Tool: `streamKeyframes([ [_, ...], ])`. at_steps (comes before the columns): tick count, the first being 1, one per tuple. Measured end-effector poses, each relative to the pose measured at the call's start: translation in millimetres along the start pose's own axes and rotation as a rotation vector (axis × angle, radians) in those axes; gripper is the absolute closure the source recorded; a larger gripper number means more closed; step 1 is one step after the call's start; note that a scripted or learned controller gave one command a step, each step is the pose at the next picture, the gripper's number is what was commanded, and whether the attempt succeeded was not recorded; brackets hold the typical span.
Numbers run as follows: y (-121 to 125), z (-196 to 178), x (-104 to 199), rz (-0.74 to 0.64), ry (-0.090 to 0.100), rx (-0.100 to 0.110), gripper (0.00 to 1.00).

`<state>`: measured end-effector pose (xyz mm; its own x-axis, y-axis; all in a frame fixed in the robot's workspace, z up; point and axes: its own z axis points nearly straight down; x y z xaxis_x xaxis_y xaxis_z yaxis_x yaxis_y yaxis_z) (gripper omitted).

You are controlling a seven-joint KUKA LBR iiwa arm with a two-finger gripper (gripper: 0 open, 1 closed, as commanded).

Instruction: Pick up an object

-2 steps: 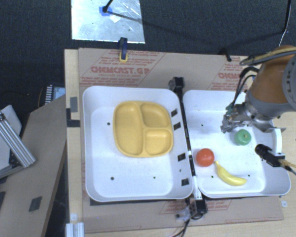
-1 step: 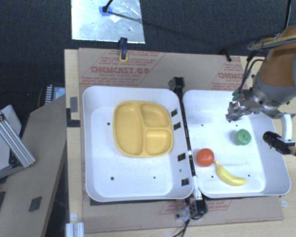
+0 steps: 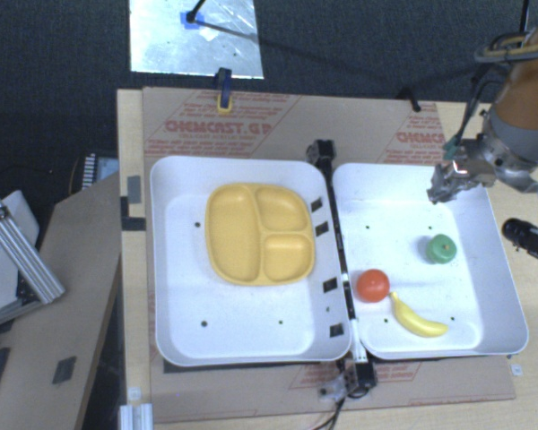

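The end effector (image 3: 448,184) hangs over the right bin's (image 3: 403,195) far edge; I cannot tell its state. Nearer lie a green object (image 3: 441,248), tomato (image 3: 372,285) and banana (image 3: 419,320); these rounded pieces could roll away from a grasp.

Two shallow white bins sit side by side on the counter (image 3: 130,267), touching along the frame's centre. The left bin (image 3: 175,321) holds a yellow three-compartment plastic tray (image 3: 258,233) near its middle. In the right bin (image 3: 493,267), a green round toy (image 3: 441,248) lies right of centre; an orange-red ball (image 3: 372,285) sits lower left, just beside a yellow toy banana (image 3: 418,319) at the lower edge. The end effector (image 3: 446,184) hangs over that bin's upper right.
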<state>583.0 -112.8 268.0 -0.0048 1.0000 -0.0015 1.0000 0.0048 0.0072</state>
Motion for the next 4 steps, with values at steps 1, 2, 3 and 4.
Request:
streamKeyframes([
  [1, -12.7, 15.5, 51.6, -0.003, 0.003, 0.007, 1.00],
  [2, -19.8, 12.2, 111.1, -0.005, 0.003, 0.005, 1.00],
  [3, -23.9, 24.9, 169.6, -0.003, 0.002, 0.006, 1.00],
  [4, -41.9, 24.0, 218.9, -0.005, 0.003, 0.007, 1.00],
])
